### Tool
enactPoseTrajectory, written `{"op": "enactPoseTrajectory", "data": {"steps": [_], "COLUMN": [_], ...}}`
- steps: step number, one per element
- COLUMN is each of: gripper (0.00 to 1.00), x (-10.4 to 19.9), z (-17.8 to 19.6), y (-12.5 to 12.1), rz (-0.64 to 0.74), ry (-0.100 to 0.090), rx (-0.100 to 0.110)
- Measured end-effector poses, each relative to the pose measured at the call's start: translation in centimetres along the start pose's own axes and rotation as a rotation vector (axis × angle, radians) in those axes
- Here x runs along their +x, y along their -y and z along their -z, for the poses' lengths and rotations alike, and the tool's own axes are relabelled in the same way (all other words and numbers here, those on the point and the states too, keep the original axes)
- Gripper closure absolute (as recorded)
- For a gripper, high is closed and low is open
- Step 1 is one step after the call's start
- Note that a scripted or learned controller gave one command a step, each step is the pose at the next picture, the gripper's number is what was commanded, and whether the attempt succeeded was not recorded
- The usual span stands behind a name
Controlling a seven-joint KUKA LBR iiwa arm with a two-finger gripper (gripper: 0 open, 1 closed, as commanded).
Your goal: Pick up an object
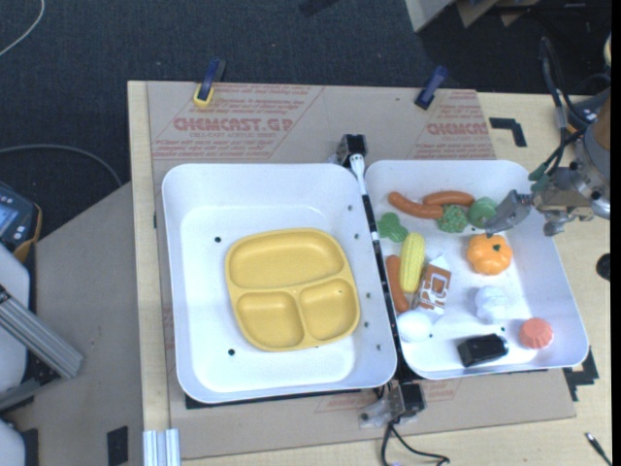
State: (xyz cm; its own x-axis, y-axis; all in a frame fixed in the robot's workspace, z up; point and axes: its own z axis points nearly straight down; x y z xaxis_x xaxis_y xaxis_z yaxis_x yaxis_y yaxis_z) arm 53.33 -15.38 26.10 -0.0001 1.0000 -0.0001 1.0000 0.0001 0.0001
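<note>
The right bin [568, 294] holds several small toys. Two sausages [432, 202] lie at its far side, next to two broccoli pieces [466, 216]. A corn cob [412, 260] and a carrot [395, 282] lie along the left wall. Also here are an orange pumpkin [488, 253], a brown packet [434, 287], a white lump [493, 302], a white egg [415, 325], a black block [481, 349] and a small red-orange ball [536, 333]. My gripper [531, 218] hangs over the bin's far right, just up-right of the pumpkin. It is open, with nothing between its fingers.
The left bin [184, 260] holds a yellow divided plate [291, 287]. Both bins rest on a brown board [155, 144] clamped at the far edge. A black bracket [353, 149] sits between the bins at the back. Cables trail at the front [398, 425].
</note>
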Motion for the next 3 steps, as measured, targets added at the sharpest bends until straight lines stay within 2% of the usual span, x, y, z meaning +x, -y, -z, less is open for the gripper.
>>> {"op": "enactPoseTrajectory", "data": {"steps": [1,2,3], "gripper": [0.0,0.0,0.0], "x": [-1.0,-0.6,-0.8], "z": [-5.1,-11.4,-16.0], "y": [0.0,0.5,1.3], "rz": [-0.001,0.0,-0.003], "ry": [-0.002,-0.003,0.0], "rx": [0.006,0.008,0.003]}}
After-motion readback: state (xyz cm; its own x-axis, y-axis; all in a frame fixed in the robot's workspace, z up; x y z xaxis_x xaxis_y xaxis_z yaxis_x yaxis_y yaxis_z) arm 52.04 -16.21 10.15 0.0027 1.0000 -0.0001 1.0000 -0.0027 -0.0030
